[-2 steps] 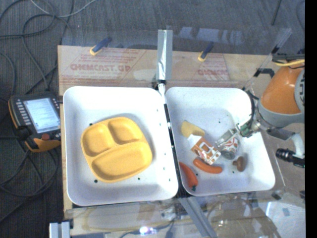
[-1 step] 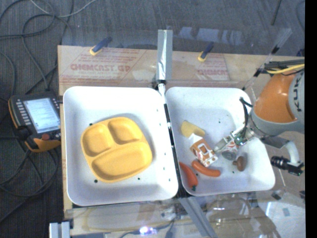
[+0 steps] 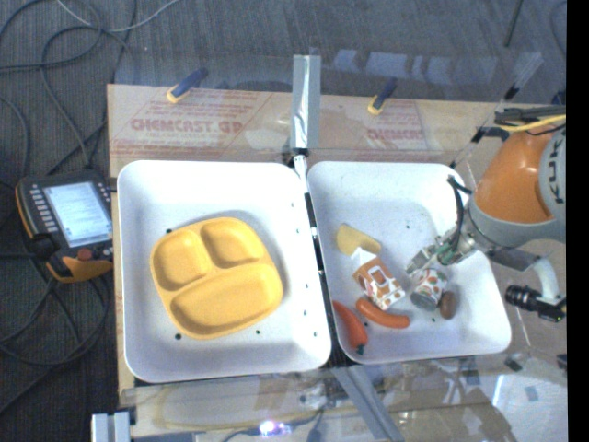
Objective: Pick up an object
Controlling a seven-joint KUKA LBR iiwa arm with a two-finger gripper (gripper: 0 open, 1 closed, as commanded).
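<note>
Small carton [image 3: 429, 288], near the right bin's [image 3: 386, 187] front edge, looks light, crushable; pincer [image 3: 425, 263] above it, spread unclear.

Floor: dark grey carpet [image 3: 83, 53], with loose black cables [image 3: 55, 12] trailing across it. Bench top: pale brown cardboard sheet [image 3: 212, 122] bearing faded red print, held by two blue-and-yellow clamps [image 3: 187, 84]. Left of the bench lies an orange-and-black handheld pendant with a lit screen [image 3: 66, 219].

I see a small silver-and-white object [image 3: 429, 286] lying in the right bin [image 3: 396, 187], just beside a brown piece [image 3: 447, 304] and near a hot dog [image 3: 384, 316].
</note>
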